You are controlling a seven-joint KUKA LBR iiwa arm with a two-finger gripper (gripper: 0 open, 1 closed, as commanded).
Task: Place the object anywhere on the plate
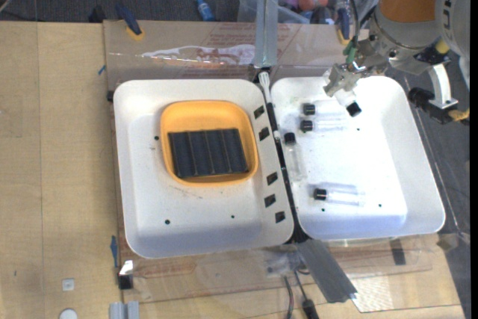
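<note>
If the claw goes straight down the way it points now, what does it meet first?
Probably the small clear tube with a black cap lying just under the claw in the right bin; height above it is unclear from this slanted view.

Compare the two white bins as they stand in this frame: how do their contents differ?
The left bin holds an orange plate with a dark ribbed block lying on it; the right bin holds several small clear, black-capped tubes. The gripper hangs above the right bin's far edge, not the left bin. Both are shallow, white, side by side.
</note>
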